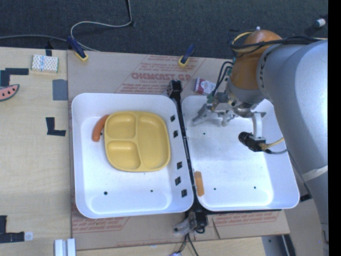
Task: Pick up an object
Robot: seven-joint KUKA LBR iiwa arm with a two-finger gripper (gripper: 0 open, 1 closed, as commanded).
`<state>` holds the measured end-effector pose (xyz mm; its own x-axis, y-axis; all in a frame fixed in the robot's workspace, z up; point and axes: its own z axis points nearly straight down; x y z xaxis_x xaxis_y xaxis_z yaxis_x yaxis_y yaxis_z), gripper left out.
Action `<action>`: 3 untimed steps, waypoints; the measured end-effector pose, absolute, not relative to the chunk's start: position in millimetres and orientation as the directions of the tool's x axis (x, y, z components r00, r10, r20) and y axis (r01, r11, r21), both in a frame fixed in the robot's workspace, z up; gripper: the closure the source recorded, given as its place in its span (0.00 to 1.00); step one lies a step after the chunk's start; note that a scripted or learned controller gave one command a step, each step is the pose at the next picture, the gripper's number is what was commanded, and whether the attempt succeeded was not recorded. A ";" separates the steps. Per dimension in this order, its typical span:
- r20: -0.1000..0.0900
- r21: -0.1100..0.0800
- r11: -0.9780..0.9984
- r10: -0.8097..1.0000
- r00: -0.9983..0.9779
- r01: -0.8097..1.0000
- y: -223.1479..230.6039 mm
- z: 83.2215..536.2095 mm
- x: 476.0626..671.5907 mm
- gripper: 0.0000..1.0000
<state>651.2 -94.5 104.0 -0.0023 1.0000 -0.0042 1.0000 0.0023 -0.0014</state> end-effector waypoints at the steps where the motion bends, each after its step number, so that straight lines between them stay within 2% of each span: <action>1: -0.002 0.000 0.002 1.000 -0.002 1.000 -93.2 84.8 668.4 0.00; 2: -0.003 0.001 0.003 1.000 -0.003 1.000 -93.1 95.2 668.7 1.00; 3: -0.004 0.000 0.004 1.000 -0.004 1.000 -92.9 104.2 668.5 1.00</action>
